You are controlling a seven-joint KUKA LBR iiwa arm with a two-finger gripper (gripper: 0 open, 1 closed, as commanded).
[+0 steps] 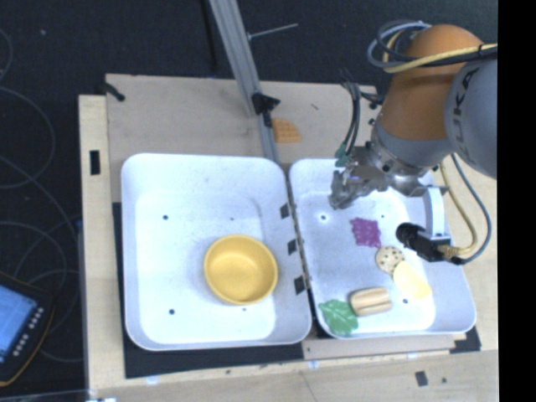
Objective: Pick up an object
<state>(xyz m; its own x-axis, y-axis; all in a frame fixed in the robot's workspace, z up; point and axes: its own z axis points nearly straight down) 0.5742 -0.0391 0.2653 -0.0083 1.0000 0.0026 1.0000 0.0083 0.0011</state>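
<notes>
The right bin [322, 224] holds a purple piece [365, 232], a speckled cookie [387, 260], a pale yellow piece [411, 281], a tan bread roll [370, 301] and a green leafy piece [337, 315]. A yellow bowl [240, 268] sits in the left bin [159, 224]. My gripper [342, 193] hangs over the far left part of the right bin, up and left of the purple piece, with nothing seen between its fingers. The arm's grey and orange wrist covers the bin's far right corner.
A slanted metal rail [239, 57] runs from the top down to the divider between the bins. An orange scrap [286, 131] lies on the bench behind the bins. A black cable connector [423, 241] hangs over the right bin's right side.
</notes>
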